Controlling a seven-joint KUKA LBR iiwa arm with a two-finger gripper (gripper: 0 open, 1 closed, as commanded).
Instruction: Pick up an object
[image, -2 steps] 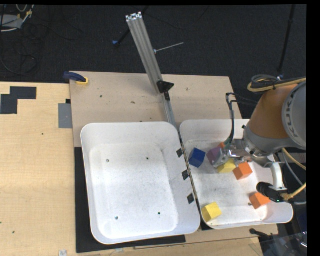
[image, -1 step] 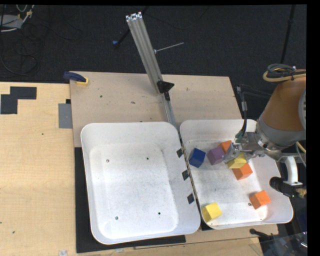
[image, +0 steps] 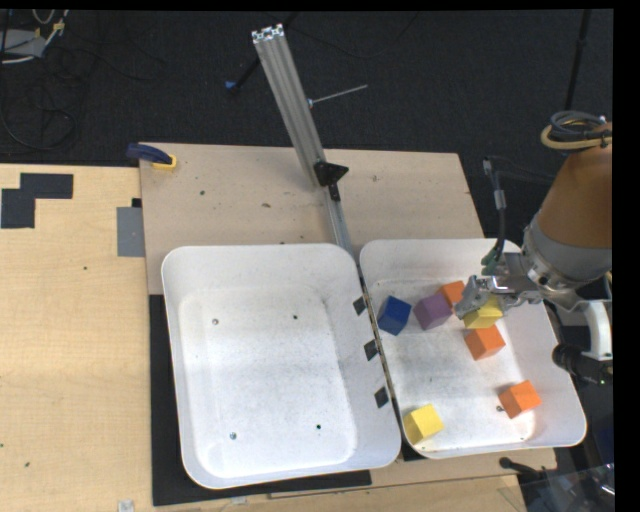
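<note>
Two white bins sit side by side on the bench. The left bin (image: 265, 360) holds no blocks; its floor shows a few dark specks. The right bin (image: 450, 385) holds all the blocks. Taking the purple block (image: 433, 309) as landmark: a blue block (image: 394, 314) lies just to its left, near the wall shared by the bins. An orange block (image: 455, 292) touches its upper right corner. A yellow block (image: 487, 315) lies just to its right, and a second orange block (image: 485, 341) sits right and slightly toward the camera, touching that yellow one. A third orange block (image: 519, 398) lies well apart, toward the near right corner. Another yellow block (image: 424, 421) rests well below the purple one, by the near rim.

The gripper (image: 478, 298) is down in the right bin just right of the purple block, over the yellow block beside it; whether its fingers are apart or together cannot be told, nor whether they touch anything.

Beyond the bins, up from the purple block, a slanted aluminium rail (image: 295, 110) rises from a black bracket (image: 330, 173). A blue and yellow clamp (image: 152, 155) lies at the board's far left corner. No readable writing is visible.
</note>
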